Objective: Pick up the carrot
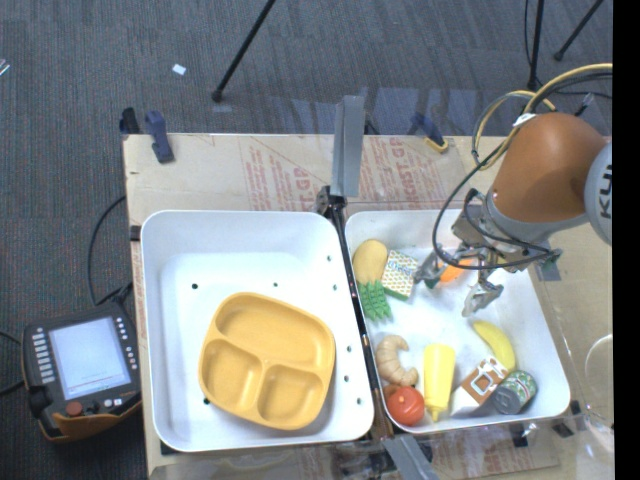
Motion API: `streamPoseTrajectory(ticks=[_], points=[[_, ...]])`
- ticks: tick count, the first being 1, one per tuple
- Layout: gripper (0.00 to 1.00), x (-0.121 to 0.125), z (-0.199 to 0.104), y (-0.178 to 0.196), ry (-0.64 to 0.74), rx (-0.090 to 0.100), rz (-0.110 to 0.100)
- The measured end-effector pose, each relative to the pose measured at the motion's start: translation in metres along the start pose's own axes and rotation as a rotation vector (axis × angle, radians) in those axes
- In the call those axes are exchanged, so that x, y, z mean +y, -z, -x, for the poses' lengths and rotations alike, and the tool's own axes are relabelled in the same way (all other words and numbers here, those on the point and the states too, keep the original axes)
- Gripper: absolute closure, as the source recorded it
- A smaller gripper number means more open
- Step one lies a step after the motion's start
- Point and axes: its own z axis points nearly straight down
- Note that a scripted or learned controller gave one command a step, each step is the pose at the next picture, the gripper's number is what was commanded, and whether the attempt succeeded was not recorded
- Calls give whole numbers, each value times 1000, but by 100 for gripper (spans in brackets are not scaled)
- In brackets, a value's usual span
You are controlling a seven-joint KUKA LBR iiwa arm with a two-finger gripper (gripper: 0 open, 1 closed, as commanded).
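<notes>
Broadly, at the bottom of everything, a cardboard-topped bench (250, 173), bearing two shallow white bins side by side. Left bin (170, 268), at nine o'clock of the scene, holding a yellow divided tray (266, 360) lying flat toward its five o'clock corner. Right bin (545, 343), at three o'clock, crowded with toy food. Reaching in from three o'clock, a grey arm with a broad orange band (540, 168) above the wrist, hanging over the right bin's twelve o'clock half. Below the band, the gripper (462, 280), fingers spread apart and pointing down, with something small and orange, likely the carrot (451, 274), showing between them; whether actually clamped or merely lying beneath, cannot tell. Off the bench at eight o'clock, a teach pendant (85, 368) on the dark carpet. Inside the right bin, in falling order of size: a yellow bottle (438, 380) near six o'clock; a banana (496, 343) at four o'clock of the gripper; a pale potato-like piece (369, 260) at the bin's ten o'clock edge; a tan croissant (398, 360) just beside the bottle at its nine o'clock; a checked packet (400, 273) touching the potato piece; a tin can (512, 393) at the five o'clock corner; a small carton (481, 380) between bottle and can; a green leafy sprig (376, 300); a red tomato (405, 405) at seven o'clock.
</notes>
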Motion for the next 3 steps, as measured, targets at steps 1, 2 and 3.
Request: streamPoseTrajectory(ticks=[1, 2, 3], points=[[0, -5, -26, -9, -248, 6, -3], [100, -4, -23, 1, -248, 3, -1], [100, -34, -18, -10, 271, 5, 0]])
